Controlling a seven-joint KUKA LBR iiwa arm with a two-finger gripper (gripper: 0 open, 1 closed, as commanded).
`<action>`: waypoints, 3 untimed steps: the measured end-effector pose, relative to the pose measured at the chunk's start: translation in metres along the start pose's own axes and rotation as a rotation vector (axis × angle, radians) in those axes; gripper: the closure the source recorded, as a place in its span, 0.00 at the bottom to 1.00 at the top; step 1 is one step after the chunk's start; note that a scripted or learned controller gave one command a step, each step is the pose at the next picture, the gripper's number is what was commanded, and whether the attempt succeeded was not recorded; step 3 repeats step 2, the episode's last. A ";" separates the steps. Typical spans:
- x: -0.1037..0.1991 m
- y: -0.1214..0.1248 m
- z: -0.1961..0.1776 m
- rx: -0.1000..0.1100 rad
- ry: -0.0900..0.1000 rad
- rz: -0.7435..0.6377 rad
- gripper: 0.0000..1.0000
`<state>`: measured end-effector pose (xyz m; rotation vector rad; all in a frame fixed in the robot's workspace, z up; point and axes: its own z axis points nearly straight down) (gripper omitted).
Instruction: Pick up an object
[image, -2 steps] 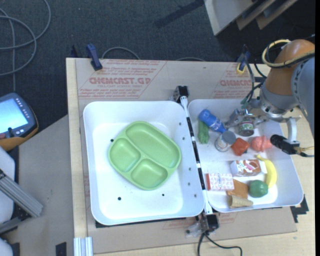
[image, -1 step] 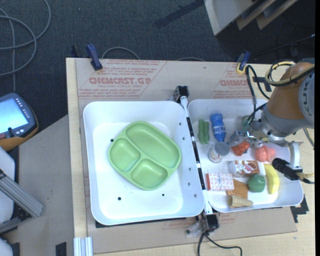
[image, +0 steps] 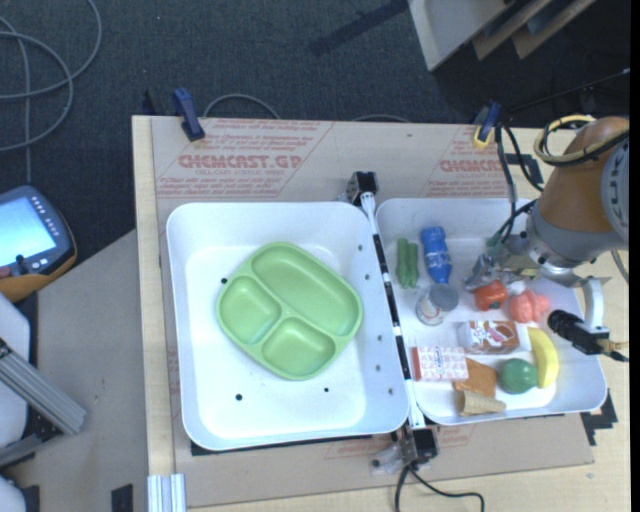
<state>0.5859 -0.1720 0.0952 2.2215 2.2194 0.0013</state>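
Two bins on the bench (image: 150, 300), and I'm working the right bin (image: 590, 395), where the arm (image: 580, 195) has the gripper (image: 487, 272) down among the clutter. Whether it's released or clenched, I cannot tell from up here; it's a small dark blur against the bin floor.

Closest in: the red object (image: 490, 295) sits right at the gripper's tip, touching or nearly so, on the near side of it. That's my likely target, and it's the relation that matters: the thing lies just under and slightly toward me from the tip, so the move looks like a short drop, not a reach.

Just beside that, away from the bin divider, a pink object (image: 530, 305) crowds it; risk of catching both, I'd say.

Out toward the divider from the gripper: a small clear cup (image: 436, 300) and the blue bottle (image: 434, 255), its long axis running away from me, then a green pod-like piece (image: 407, 262) lying parallel.

Nearer me than the gripper: a snack packet (image: 490, 337), the banana (image: 544, 357), a green ball (image: 517, 375).

Farthest off, in the left bin (image: 200, 380), the green divided plate (image: 290, 310).
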 end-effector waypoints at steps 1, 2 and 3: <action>0.063 0.005 0.006 0.002 -0.001 -0.005 1.00; 0.148 -0.006 -0.097 -0.010 0.004 -0.011 1.00; 0.148 -0.006 -0.097 -0.010 0.004 -0.011 1.00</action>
